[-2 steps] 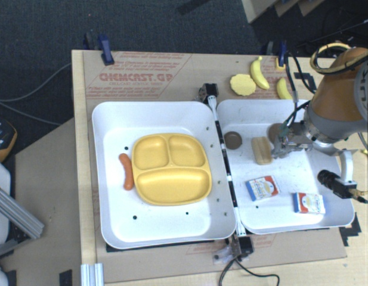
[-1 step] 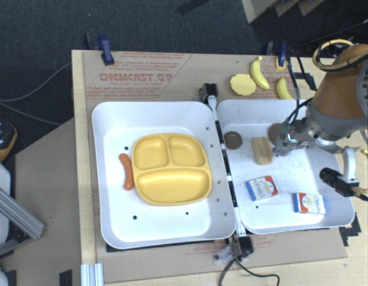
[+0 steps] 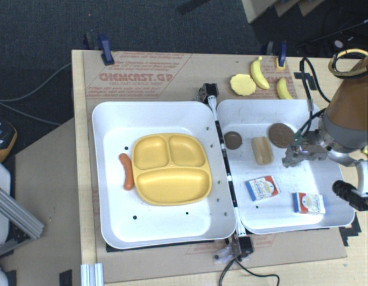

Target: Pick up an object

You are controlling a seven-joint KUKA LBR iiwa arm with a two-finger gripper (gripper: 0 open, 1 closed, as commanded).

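Bread roll point(image 3: 263, 150) and brown disc point(image 3: 281, 134) lie nearest the gripper point(image 3: 298, 154), so the approach step is in hand and nothing is picked yet.

In the right bin point(image 3: 339, 222) the tan bread roll lies near the middle of the far half, with the larger brown disc just beside it toward the far edge and a smaller brown disc point(image 3: 232, 140) by the bin's left wall; two small cartons point(image 3: 262, 188) point(image 3: 308, 203) rest toward the near edge. The gripper hangs over the right half of this bin, close beside the larger disc and the roll; nothing shows between its fingers, and whether the jaws stand apart or closed I cannot tell from this slant. The left bin point(image 3: 106, 219) bears a yellow divided plate point(image 3: 170, 168) with a hot dog sausage point(image 3: 127, 171) along its left rim. Next, I judge, the gripper needs centring over one item, then a straight descent and a firm close.
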